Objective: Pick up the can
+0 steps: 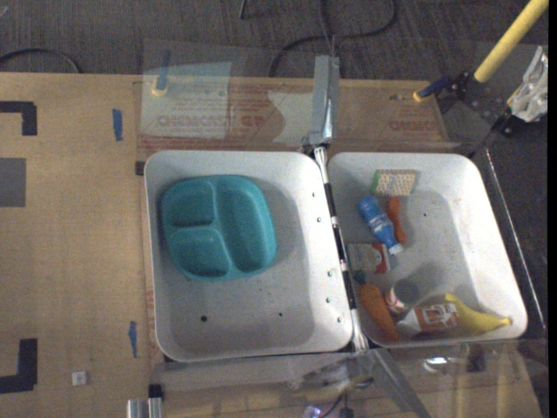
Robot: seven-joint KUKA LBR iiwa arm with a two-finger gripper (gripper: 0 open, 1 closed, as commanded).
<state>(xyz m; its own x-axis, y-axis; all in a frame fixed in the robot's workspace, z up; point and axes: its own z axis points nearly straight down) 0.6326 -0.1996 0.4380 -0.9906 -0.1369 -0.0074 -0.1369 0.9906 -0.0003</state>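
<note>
A robotics lab test bench seen from above: two shallow white bins [461, 165] sit side by side on a plywood benchtop [70, 259] marked with black corner markers [21, 116] and blue tape [117, 124], clear plastic sheets [196, 94] along its far edge, black cables [357, 7] trailing over grey carpet [104, 11] beyond.

can [399, 298] blurred, label unreadable
</note>
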